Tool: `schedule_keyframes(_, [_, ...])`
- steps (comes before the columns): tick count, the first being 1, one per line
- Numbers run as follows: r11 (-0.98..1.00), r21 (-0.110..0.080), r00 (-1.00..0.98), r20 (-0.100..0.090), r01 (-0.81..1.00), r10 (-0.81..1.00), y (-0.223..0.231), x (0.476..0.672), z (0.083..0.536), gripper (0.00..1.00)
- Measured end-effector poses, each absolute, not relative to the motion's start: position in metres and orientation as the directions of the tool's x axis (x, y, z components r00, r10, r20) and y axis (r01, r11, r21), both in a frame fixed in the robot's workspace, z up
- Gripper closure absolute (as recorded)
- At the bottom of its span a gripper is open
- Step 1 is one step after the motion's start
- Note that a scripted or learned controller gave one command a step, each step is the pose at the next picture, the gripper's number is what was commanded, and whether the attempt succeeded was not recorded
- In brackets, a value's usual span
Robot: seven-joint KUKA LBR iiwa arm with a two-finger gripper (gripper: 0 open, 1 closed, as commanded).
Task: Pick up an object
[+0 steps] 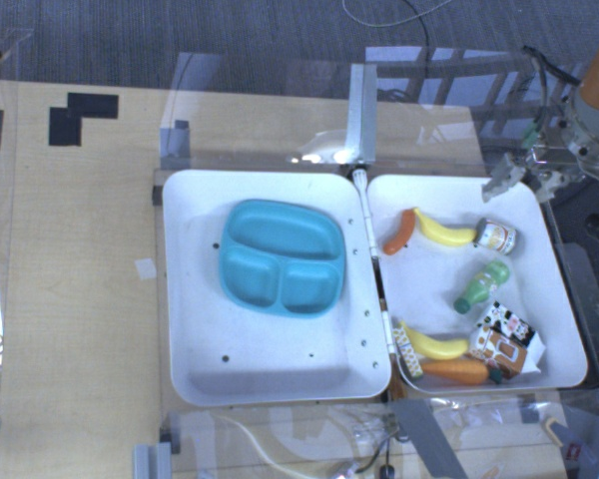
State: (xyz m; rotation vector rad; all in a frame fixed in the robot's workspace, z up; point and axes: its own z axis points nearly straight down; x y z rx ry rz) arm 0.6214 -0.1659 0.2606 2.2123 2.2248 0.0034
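A pale wooden worktop (80,267) carries two shallow white bins side by side, with dark grey carpet beyond. Nearest the camera, along the front edge of the right bin (569,357), lie an orange carrot (454,371), a yellow banana (434,345) just behind it, and a small printed carton (504,335) at the carrot's right end. Behind these, mid-bin, a green bottle (481,285) lies tilted. Farther back, a second banana (444,232) lies between a red-orange sausage (399,231) on its left and a small jar (496,237) on its right. The left bin (195,367) holds a blue divided plate (280,257). At the far right, above the right bin's back corner, hangs the claw (509,176); nothing is visibly between its fingers, and how far they are open cannot be told.
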Motion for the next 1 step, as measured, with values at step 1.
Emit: schedule_keyframes(1, [0.188,0.008,-0.188,-0.003,0.982,0.982,-0.1461,0.6445,0.1219,0.00])
